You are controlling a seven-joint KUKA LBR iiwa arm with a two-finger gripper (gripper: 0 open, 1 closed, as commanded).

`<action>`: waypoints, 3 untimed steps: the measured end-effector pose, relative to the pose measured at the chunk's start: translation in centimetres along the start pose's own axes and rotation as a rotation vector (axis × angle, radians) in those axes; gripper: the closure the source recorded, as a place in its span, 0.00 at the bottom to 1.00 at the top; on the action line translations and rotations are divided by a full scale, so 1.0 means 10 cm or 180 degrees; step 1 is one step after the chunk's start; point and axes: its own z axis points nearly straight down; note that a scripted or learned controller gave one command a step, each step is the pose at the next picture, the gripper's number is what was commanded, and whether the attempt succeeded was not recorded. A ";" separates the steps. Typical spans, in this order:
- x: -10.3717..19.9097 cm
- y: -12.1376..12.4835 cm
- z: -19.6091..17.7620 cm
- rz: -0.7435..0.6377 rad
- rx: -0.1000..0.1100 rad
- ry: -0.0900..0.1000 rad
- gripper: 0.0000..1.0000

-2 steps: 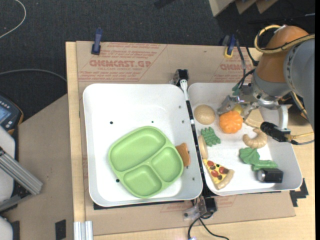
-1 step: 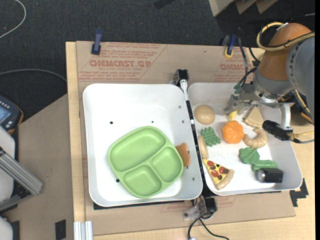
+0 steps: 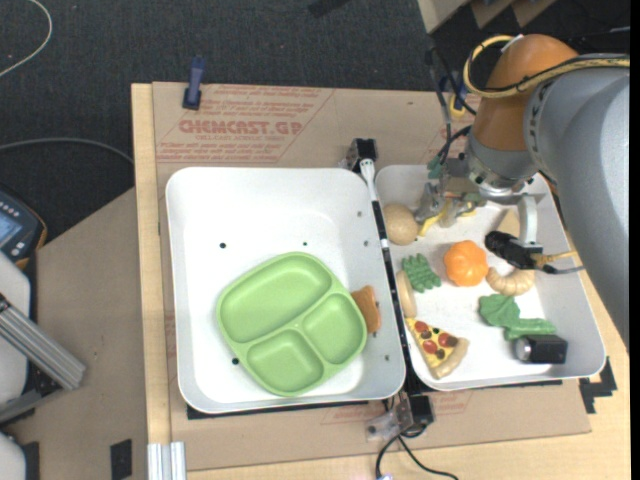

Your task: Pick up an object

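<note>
Reaching into the far end of the right bin (image 3: 590, 353), the claw (image 3: 447, 204) hangs low over the white floor close to a pale, egg-like object (image 3: 400, 225) at the bin's near-left corner; whether its fingers stand apart or together cannot be told from this slanted view, and nothing is seen between them. No object has been lifted yet, by the look of it.

To do the grasp well, the arm would likely need to centre on one item with free space on two sides. The orange toy fruit (image 3: 465, 263) sits fairly clear in the middle and seems a fair target, though its round shape may roll out of a loose pinch. The egg-like piece lies against the bin wall, which may block one finger.

Counted in the right bin: one orange fruit, one egg-like piece, one pizza slice (image 3: 437, 345), two green leafy pieces (image 3: 420, 272) (image 3: 505, 314), one tan knobbly piece (image 3: 510, 282), one dark block (image 3: 541, 348).

The left bin (image 3: 200, 208) holds one green divided tray (image 3: 291, 321) and one small brown piece (image 3: 367, 308) beside it. Both bins rest on the bench (image 3: 250, 118).
</note>
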 end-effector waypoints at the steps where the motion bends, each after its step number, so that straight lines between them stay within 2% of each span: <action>1: 0.64 -0.34 -1.06 -0.0040 -0.0117 0.0030 1.00; 2: 1.34 -0.40 -0.99 -0.0044 -0.0086 0.0034 1.00; 3: 1.19 -1.34 -1.69 -0.0015 -0.0092 0.0032 1.00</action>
